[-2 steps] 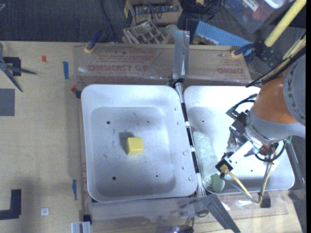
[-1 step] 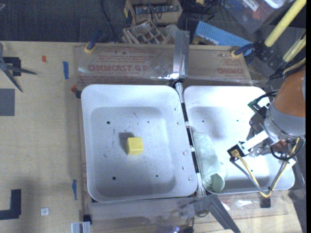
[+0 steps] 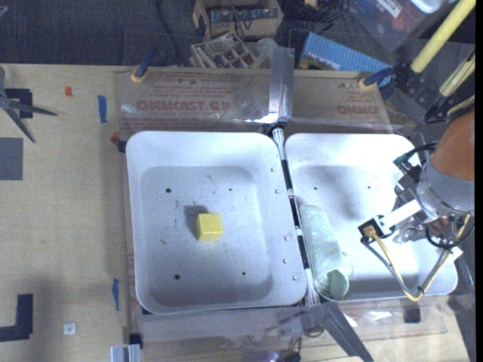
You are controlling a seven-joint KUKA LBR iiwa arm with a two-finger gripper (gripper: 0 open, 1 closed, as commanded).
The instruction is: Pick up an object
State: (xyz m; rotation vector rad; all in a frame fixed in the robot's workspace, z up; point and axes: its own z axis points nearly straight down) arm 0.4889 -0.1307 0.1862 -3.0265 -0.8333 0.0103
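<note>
**Gripper parked over right bin, nothing seen gripped**

Finger state cannot be told: the gripper (image 3: 413, 231) is seen from above at the right edge, tips lost in brackets and cabling, and no object is seen between them. It is hung over the right side of the right bin (image 3: 355, 153), under the grey wrist with its orange band (image 3: 458, 153). A yellow cable loop (image 3: 407, 281) is draped below it onto the bin's front rim, likely just slack in the harness.

Nearest candidate: a pale green rolled cloth (image 3: 323, 249), laid lengthwise against the right bin's left wall, near the gripper but apart from it. It was probably rolled there by the sloped floor. Its place against the wall is judged awkward for a grasp.

Second candidate: a yellow block (image 3: 209, 226), set near the middle of the left bin (image 3: 151, 157), well apart from the gripper, open on all sides, judged easier.

Count: two bins, one cloth roll, one block, one gripper. Pick not yet done.
</note>
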